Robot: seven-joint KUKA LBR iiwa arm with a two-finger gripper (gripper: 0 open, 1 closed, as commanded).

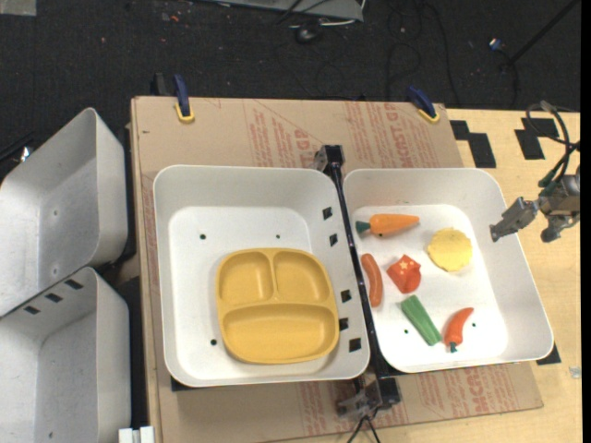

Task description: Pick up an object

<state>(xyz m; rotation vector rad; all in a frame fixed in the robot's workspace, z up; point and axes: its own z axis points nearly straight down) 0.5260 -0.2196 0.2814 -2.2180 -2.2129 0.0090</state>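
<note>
The right bin (517,275) holds several toy foods: an orange carrot (392,223), a yellow round piece (450,249), a red pepper chunk (404,273), a reddish sausage (372,279), a green stick (421,321) and a red chili (458,326). My gripper (529,228) hangs at the bin's right rim, level with the yellow piece and well to its right. Its two fingers are spread open, with nothing between them.
The left bin (185,247) holds a yellow divided plate (275,305). A black divider (346,247) runs between the two bins. Both stand on a cardboard sheet (277,127). Grey-white shells (55,247) sit off the bench at the left.
</note>
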